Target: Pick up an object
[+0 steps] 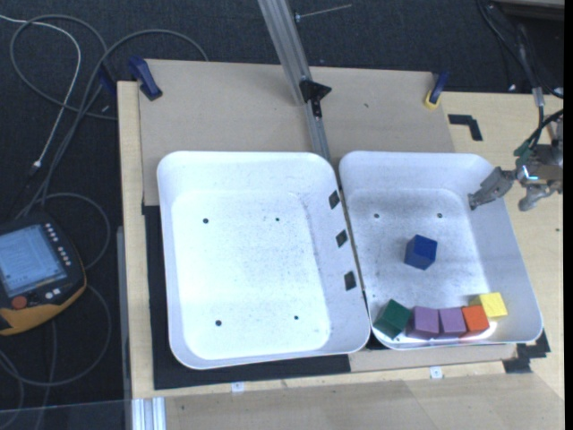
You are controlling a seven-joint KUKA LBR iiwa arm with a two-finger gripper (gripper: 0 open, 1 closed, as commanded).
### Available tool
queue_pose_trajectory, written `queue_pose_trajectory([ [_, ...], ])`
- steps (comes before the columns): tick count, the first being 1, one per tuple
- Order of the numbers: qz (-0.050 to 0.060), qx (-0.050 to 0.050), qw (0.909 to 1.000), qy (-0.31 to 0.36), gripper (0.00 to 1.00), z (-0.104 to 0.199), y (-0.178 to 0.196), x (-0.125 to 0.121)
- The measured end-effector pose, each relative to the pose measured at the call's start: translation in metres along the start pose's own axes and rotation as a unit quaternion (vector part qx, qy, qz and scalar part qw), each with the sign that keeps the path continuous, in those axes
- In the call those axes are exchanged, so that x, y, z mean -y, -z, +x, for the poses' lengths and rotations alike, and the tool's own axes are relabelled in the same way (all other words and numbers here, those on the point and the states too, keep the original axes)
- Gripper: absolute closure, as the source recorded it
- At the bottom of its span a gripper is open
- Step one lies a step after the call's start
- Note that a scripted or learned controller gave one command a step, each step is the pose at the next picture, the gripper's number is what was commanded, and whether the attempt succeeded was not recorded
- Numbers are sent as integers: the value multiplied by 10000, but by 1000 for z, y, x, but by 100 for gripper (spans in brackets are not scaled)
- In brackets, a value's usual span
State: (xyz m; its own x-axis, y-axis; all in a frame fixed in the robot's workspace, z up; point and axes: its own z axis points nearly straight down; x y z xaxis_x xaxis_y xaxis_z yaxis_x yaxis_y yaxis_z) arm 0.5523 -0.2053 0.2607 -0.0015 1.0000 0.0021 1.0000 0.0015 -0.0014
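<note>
A blue cube (420,251) sits alone in the middle of the right bin (403,164). Along that bin's front wall runs a row of blocks: green (391,318), purple (427,320), a second purple one (452,320), orange (474,319) and yellow (493,305). My gripper (508,193) hangs over the right bin's far right rim, well up and to the right of the blue cube. Its two fingers are spread open with nothing between them.
The left bin (179,177) lies beside the right one, their rims touching at the centre. A metal post (286,34) rises behind the bins. A teach pendant (31,267) and cables lie on the floor at left.
</note>
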Motion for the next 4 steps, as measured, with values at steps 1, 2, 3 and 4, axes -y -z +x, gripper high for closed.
queue_pose_trajectory([
  [1,42,-16,10000,9,0,54,-145,-19],
  [2,18,0,10000,-7,0,43,-155,-23],
  [3,21,-11,10000,8,0,85,-162,7],
  [4,-11,1,10000,-5,100,83,-151,5],
])
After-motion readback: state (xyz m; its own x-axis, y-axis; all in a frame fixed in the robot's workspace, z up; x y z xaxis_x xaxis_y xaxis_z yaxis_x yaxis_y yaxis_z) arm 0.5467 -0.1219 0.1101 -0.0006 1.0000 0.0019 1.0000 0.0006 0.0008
